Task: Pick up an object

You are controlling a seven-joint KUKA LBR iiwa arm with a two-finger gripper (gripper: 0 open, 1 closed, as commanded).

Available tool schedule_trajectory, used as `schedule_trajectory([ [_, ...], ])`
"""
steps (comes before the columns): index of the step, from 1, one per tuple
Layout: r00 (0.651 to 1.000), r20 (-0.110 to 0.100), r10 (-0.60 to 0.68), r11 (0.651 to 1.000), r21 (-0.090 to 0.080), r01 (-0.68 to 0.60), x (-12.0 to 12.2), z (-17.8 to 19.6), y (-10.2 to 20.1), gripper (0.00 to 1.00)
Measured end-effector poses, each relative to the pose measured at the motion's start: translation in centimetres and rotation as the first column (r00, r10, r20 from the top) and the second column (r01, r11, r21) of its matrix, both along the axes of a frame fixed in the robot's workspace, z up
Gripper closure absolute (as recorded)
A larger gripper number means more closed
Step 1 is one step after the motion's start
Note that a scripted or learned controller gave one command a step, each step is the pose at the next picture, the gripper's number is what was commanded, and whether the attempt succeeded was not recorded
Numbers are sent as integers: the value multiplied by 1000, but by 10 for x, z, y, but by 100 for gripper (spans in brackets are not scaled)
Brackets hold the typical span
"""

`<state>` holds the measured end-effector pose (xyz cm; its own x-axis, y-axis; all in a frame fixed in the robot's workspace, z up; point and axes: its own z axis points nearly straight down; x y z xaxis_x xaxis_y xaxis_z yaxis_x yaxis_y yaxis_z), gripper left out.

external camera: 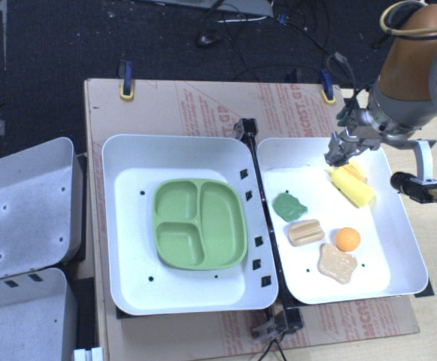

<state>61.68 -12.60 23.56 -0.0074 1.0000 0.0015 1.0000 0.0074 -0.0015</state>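
White bins, gripper — perhaps touching corn

The grey arm reached in from the right — orange band uppermost — its wrist angled down-left, the gripper hanging low.

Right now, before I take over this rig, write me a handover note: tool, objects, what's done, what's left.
Tool: low at the far edge of the right bin, just beside the yellow block; no object seen in its grip.
Right bin: yellow block, green lump, tan bar, orange ball, toast-shaped piece.
Left bin: green divided plate.
Done: nothing lifted yet.
Left: grasp one object and raise it; the yellow block looks like the nearest candidate.
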Motion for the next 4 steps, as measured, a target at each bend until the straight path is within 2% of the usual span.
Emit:
schedule_trajectory([
  [1,1000,1,1,1000,1,-1,-10,8,57,100],
  [3,1000,0,1,1000,1,-1,-23,-13,164,100],
  [4,1000,-1,0,1000,0,0,-32,-11,209,100],
])
